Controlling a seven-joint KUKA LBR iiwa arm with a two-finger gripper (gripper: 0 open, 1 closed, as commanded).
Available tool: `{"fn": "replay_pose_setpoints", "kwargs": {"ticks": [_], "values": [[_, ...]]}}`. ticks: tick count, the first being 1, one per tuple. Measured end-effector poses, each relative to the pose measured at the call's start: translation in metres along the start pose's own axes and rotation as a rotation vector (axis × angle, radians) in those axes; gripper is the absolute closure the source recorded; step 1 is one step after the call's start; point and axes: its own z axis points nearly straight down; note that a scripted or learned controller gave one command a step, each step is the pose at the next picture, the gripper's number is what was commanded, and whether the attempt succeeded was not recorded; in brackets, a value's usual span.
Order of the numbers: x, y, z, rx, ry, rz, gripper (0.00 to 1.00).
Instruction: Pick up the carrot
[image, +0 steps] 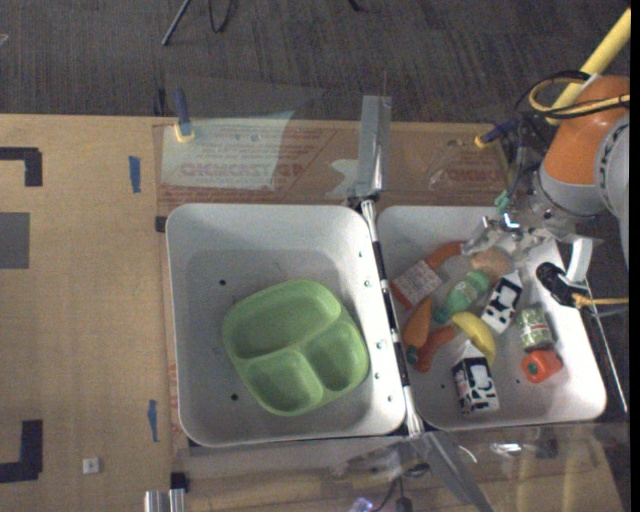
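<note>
Lying tapered, smooth orange carrot (419, 322), beside curved yellow banana (476, 333), glossy white bin (575, 395)

The right bin (590, 395) is crowded in its middle: the carrot (418, 322) lies near the left wall, touching a red piece (437, 346) and hemmed by a banana (475, 333), a green bottle (462, 295) and a red-and-white box (417, 281). Two cartons (475, 384) (503, 302), a can (535, 326) and an orange-red piece (541, 365) stand further right. The tool (510, 232) hangs over the far side. The near strip is open. In the left bin (200, 260) a green tray (295, 345) takes the centre, with free floor around it
</note>
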Motion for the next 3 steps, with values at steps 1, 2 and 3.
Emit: {"fn": "replay_pose_setpoints", "kwargs": {"ticks": [1,2,3], "values": [[-0.001,0.004,-0.016,-0.019,-0.013,-0.004,1.00],[0.070,-0.024,-0.123,-0.013,-0.014,-0.070,1.00],[0.115,-0.049,-0.146,-0.007,-0.014,-0.453,1.00]]}}
